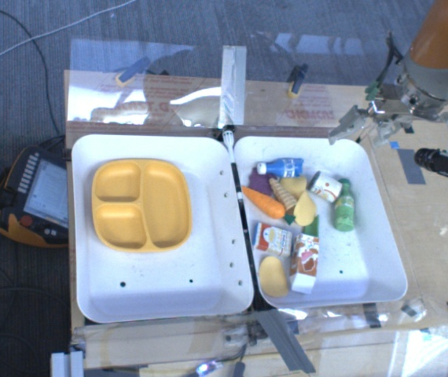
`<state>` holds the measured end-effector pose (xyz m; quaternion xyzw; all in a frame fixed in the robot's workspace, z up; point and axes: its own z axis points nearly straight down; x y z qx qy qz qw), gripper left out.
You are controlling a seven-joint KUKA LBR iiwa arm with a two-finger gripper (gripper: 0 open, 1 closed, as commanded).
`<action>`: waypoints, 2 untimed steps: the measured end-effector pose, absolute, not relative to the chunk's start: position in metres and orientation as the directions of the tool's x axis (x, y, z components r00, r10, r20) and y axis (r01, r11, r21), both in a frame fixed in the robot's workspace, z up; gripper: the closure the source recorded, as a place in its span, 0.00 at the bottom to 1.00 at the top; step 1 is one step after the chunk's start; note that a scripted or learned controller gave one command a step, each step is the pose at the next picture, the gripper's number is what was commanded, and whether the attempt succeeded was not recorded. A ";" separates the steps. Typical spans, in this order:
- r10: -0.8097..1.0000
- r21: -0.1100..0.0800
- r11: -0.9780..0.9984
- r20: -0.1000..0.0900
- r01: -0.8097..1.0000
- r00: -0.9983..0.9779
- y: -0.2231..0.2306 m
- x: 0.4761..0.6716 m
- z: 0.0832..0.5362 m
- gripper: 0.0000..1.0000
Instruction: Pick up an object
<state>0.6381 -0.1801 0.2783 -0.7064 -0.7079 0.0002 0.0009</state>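
Tool (373, 120) at upper right of frame, above the far right corner of the right bin (381, 234), not over the objects; nothing between its fingers, fingers look spread wide. Arm (436, 38) with orange band enters from the top right. Right bin holds a cluster at its left-centre: blue bottle (281, 167) at top, orange carrot (263, 203) on the left, green bottle (343, 208) to the right, small white can (325, 187) just beside it, two small cartons (291, 246) below, yellow lemon-like piece (273, 275) at bottom. Left bin (90, 289) holds a yellow divided tray (141, 204). Teach pendant (27, 199) at far left, off the table.
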 end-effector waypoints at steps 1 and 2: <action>0.998 -0.001 -0.060 -0.001 0.998 0.060 -0.137 0.647 0.295 0.00; 0.994 -0.005 -0.105 -0.001 0.994 0.105 -0.105 0.642 0.128 0.00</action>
